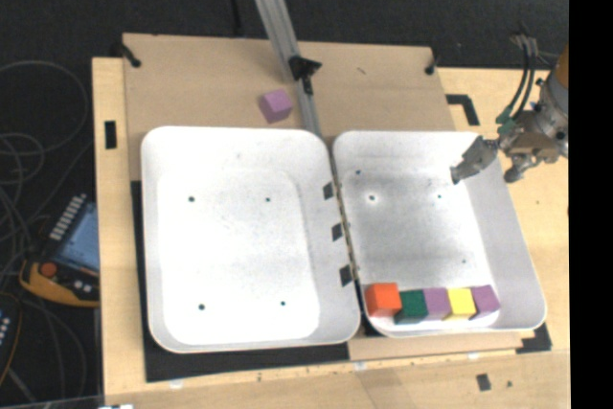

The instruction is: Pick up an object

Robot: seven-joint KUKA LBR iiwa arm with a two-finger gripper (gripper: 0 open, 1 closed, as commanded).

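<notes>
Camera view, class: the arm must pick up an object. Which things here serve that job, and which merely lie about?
For the job:
- gripper
- orange block
- green block
- purple block
- yellow block
- end purple block
- right bin

Lying about:
- left bin
- stray purple block on the bench
- handheld controller

Right bin (412, 148): floor open across top and middle. Five blocks packed in a row along near wall, touching: orange (384, 298), green (413, 305), purple (437, 302), yellow (462, 302), purple (485, 298). Little side room between them; approach from above or far side. Tool (493, 160) over upper right rim. Left bin (163, 206): floor unobstructed. Slanted metal post (273, 5) and loose purple cube (276, 105) on tabletop (211, 72) behind bins.
</notes>
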